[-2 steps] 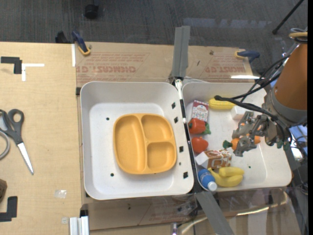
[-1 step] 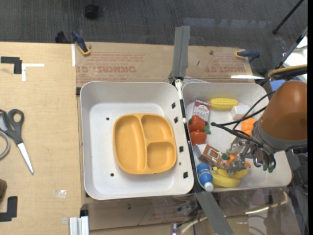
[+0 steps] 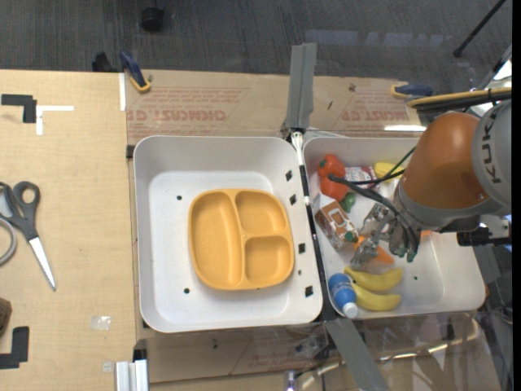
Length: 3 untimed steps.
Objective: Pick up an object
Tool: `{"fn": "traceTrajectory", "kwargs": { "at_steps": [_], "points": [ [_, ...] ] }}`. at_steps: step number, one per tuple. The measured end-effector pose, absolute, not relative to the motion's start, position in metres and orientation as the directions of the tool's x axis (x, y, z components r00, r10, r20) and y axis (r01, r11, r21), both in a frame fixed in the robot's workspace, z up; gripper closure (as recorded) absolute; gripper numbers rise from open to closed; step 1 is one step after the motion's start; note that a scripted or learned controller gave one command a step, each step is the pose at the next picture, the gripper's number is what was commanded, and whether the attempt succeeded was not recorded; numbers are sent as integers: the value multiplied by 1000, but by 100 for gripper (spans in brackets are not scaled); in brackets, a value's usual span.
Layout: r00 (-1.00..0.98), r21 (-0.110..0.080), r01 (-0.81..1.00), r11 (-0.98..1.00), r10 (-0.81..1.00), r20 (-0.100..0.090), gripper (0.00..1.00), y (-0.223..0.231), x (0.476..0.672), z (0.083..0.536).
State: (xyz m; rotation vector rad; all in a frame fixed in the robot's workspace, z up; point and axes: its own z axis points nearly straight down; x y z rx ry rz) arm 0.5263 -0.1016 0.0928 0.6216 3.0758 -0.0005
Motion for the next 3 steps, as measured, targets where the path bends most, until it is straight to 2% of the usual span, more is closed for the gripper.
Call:
{"fn": "traceTrajectory", "kwargs": {
  "at_steps": [1,2,3],
  "points": [
    [-906,1,423,906,423,-4,100,-51,597,240],
    [-808,1,589,808,589,-5,100,-113,650,315],
    [-732,-1,681,732,681,-1,100,-57,590,312]
  ]
}}
